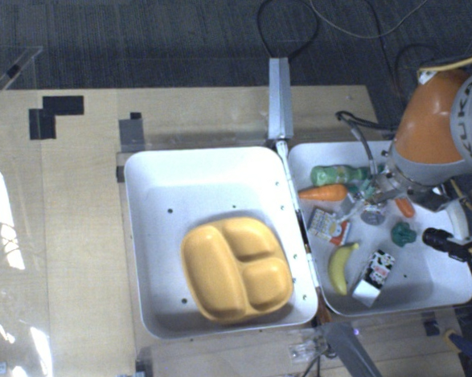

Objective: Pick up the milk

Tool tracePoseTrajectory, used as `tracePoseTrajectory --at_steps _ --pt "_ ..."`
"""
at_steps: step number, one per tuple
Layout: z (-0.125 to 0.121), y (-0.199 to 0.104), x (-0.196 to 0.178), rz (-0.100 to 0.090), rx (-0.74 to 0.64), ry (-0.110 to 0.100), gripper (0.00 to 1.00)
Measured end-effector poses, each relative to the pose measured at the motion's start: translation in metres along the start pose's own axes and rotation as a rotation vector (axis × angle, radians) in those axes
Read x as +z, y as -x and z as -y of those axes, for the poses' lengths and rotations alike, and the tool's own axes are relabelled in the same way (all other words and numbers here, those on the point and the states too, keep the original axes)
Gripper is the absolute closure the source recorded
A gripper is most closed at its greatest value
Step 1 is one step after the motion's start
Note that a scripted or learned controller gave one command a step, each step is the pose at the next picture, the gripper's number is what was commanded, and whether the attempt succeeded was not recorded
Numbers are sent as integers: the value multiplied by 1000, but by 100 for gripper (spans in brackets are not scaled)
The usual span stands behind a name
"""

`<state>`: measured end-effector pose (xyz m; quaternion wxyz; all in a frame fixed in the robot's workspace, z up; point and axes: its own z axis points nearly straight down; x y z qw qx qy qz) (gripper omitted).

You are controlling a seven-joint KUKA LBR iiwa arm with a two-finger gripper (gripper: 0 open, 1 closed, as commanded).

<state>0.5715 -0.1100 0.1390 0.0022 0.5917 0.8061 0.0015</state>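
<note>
Closest to the lens, low in the right bin (pixel 461 289), lies the milk (pixel 376 273): a small carton with cow-patch black and white, tipped on its side, its white end pointing toward the near wall. It sits just beside a banana (pixel 341 266) on its left and near a small teal toy (pixel 403 234) above it.

To do this step well, I reckon the hand (pixel 373 201) should come toward the near side of the bin and settle square over the carton's middle, closing across its narrow width, not its length. The banana crowds one side, so the descent wants to be clean and vertical, with the grip turned so nothing nudges the fruit.

Right now the hand hangs over the far middle of the right bin, well apart from the milk. It is a tangle of metal from where I stand, and I cannot tell how it is set or whether it touches anything; nothing is plainly held. Around it lie a carrot (pixel 324 193), a green bottle (pixel 337 173), a small red and white packet (pixel 328 225) and a little orange piece (pixel 404 206).

Further out, the left bin (pixel 152 197) holds a yellow divided tray (pixel 236 266), and both bins rest on the pale wooden counter (pixel 64 260).
</note>
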Motion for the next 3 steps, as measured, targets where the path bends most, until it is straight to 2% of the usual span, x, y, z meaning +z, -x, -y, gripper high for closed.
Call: tracePoseTrajectory --at_steps 1,2,3 --pt "19 17 -145 4 -109 4 0" --pt "81 10 9 -1 -36 -2 0" --pt "91 24 48 -1 303 10 0"
